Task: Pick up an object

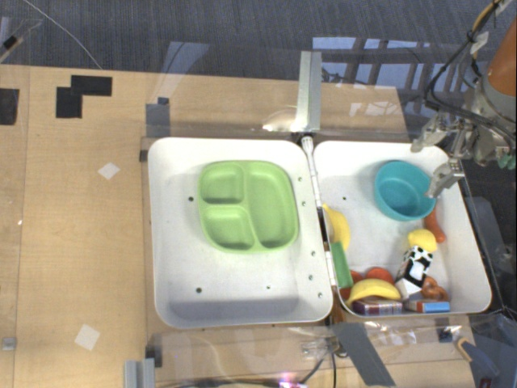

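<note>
My gripper [434, 163] hovers over the right bin's far right corner, just right of a teal bowl [401, 189]. Its two metal fingers [443, 179] stand apart and nothing is between them, so it is open. Along the right bin's [355, 164] left wall lie a yellow banana [338, 225] and a green stick [342, 267]. Near the front sit a second banana [376, 289], a black-and-white toy [415, 268] with a yellow piece [422, 239] above it, and an orange piece [436, 226] by the bowl.
The left bin [174, 249] holds a green divided plate [246, 204]. A metal divider [310, 87] stands behind the seam between the bins. Cables hang by the arm at the top right. Small packets [396, 305] crowd the right bin's front edge.
</note>
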Controlling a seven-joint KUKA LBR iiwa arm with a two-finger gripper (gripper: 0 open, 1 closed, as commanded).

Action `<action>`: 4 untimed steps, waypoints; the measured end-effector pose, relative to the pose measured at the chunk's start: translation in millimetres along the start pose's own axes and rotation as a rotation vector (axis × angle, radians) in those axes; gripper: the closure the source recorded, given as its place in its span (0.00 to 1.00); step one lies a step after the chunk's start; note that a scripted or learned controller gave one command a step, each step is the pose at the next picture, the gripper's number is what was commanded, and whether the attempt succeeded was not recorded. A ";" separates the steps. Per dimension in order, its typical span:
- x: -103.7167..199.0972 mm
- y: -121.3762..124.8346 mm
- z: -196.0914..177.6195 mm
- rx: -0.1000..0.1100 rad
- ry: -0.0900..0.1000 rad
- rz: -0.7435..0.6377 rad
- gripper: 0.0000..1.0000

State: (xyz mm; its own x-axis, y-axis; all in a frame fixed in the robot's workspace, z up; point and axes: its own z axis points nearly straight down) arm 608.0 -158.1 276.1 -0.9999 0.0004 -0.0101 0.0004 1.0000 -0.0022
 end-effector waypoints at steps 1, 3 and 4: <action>-35.5 -47.2 121.1 -0.004 0.014 0.038 0.00; -37.4 31.4 185.8 -0.003 -0.006 -0.070 0.00; -49.0 53.6 185.8 0.000 -0.007 -0.242 0.00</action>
State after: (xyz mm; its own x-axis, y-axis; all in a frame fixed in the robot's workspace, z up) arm 658.9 -104.9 90.7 -0.9709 -0.2390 -0.0160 -0.2389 0.9710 -0.0055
